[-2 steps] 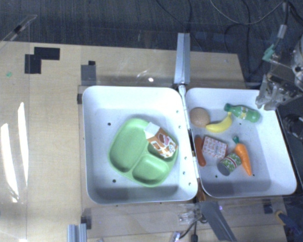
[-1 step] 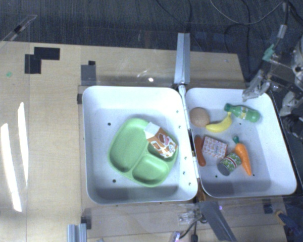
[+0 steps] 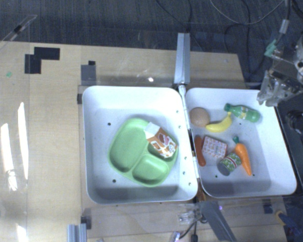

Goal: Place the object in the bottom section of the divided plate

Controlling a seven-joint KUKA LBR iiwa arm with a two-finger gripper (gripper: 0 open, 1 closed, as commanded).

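A green divided plate (image 3: pixel 129 147) lies in the left bin (image 3: pixel 98 135). A small printed carton (image 3: pixel 161 142) rests tilted on the plate's upper right section, at the rim nearest the bin divider. The plate's bottom section (image 3: pixel 151 169) holds nothing, and so does its large left section. My gripper (image 3: pixel 269 94) hangs over the right bin's far right rim, well apart from the carton and the plate. Nothing shows between its fingers.
The right bin (image 3: pixel 272 180) holds a brown ball (image 3: pixel 199 116), a banana (image 3: pixel 218 124), a green bottle (image 3: pixel 242 113), a red sausage (image 3: pixel 200 151), a pink square block (image 3: pixel 214 147), a can (image 3: pixel 229 164) and a carrot (image 3: pixel 243 157). A metal divider bar (image 3: pixel 182 59) stands behind the bins.
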